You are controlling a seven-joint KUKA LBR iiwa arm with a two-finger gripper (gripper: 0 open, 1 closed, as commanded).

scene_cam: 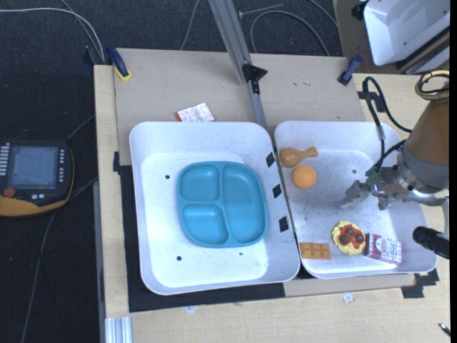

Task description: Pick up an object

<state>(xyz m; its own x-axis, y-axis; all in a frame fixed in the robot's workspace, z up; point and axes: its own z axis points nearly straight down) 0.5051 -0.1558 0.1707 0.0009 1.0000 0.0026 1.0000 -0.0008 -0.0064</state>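
The right bin point(335, 138) holds several small items. A tan toy drumstick point(295, 156) lies near its back left, with an orange ball point(305, 177) just in front of it. Along the front edge sit a brown cracker point(315, 250), a round tart with red and yellow topping point(348, 237) and a red-and-white packet point(384, 249). My gripper point(367, 194) hovers over the bin's bare middle-right floor, right of the ball and behind the tart. It is open, its fingers spread with nothing between them.
The left bin point(153, 191) carries a blue divided plate point(222, 203). A small red-and-white card point(195, 113) lies on the bench behind it. A slanted metal pole point(243, 56) comes down between the bins. A teach pendant point(34, 176) sits off the bench at left.
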